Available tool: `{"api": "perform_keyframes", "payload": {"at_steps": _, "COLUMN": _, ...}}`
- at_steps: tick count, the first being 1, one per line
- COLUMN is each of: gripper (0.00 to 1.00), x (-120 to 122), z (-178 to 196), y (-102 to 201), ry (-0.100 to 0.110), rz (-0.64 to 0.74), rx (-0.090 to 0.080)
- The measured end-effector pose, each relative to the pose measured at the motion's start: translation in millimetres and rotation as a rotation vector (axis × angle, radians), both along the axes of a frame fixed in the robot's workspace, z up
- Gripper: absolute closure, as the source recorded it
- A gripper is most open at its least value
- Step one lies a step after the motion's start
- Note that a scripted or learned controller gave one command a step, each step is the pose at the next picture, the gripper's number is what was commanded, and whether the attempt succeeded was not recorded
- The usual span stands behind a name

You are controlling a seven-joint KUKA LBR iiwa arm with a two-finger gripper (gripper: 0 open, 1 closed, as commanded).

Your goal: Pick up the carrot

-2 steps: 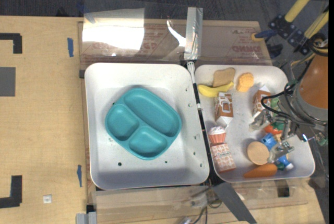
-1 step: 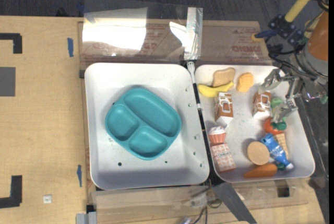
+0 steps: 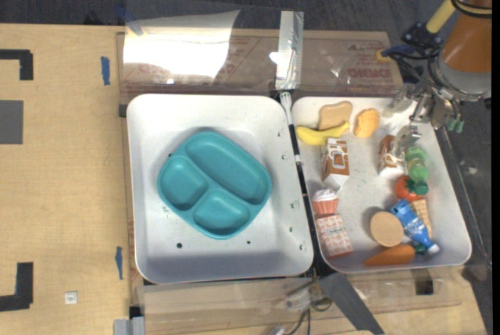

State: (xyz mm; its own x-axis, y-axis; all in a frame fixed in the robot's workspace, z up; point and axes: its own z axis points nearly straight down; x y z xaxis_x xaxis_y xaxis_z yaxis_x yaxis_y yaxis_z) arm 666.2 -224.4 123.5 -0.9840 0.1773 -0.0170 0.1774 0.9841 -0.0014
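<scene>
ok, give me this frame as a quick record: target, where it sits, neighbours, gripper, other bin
target: carrot
location: right bin, near front rim, lying flat
neighbours: round tan disc just behind it; blue packet beside it
gripper: gripper at the right bin's far right corner, apart from the carrot
left bin: left bin holds a teal divided plate
task state: carrot not picked up
</scene>
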Motion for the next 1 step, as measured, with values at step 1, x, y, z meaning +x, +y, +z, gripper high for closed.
{"api": "perform_keyframes", "payload": {"at_steps": 1, "gripper": 0.0, "x": -92.8, "z": 5.3, "y": 13.7, "ry": 0.009, "rz": 0.161, "rx": 0.001}}
